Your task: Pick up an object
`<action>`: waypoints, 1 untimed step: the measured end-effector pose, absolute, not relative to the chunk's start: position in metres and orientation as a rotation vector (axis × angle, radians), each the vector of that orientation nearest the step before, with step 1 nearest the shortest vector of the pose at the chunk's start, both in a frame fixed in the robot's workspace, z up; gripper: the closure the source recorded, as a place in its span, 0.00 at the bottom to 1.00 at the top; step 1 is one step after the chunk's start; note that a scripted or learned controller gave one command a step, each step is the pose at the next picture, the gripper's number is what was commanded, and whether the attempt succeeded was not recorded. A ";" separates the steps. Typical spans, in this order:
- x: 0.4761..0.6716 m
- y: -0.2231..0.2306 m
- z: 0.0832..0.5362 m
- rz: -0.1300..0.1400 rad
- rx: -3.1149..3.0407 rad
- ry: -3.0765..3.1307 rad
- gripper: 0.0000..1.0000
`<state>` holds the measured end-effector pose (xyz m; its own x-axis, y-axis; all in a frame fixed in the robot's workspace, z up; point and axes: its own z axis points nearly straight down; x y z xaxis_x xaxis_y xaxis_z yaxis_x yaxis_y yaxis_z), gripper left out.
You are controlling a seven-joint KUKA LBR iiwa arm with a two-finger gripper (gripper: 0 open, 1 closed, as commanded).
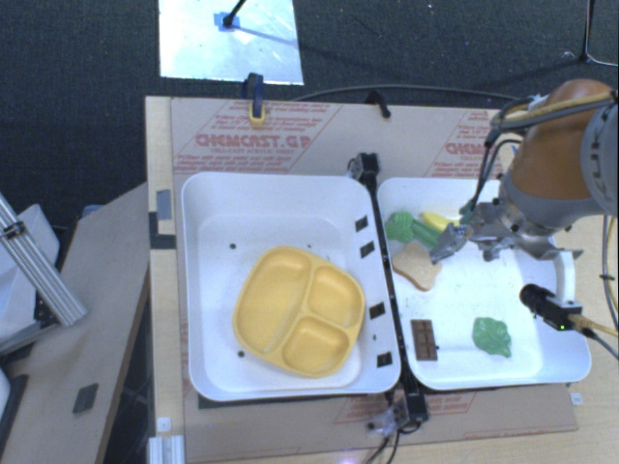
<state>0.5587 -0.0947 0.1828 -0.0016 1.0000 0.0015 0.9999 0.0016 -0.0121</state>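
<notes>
From my station, the arm (566, 153) shows as a bulky rounded body: a glossy orange band curves over the top, and below it sits a smooth grey collar with a lighter grey shell at the far edge. Thin dark cables loop along its near side, running from the orange section down to the wrist. The wrist assembly is a cluster of darker grey metal parts. The pincer (451, 243) is slim, dull grey metal. I can also make out a white bracket carrying a small black module.
</notes>
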 end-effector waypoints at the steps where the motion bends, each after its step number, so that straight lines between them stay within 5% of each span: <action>1: 0.562 -0.095 0.190 -0.002 -2.218 -2.226 0.00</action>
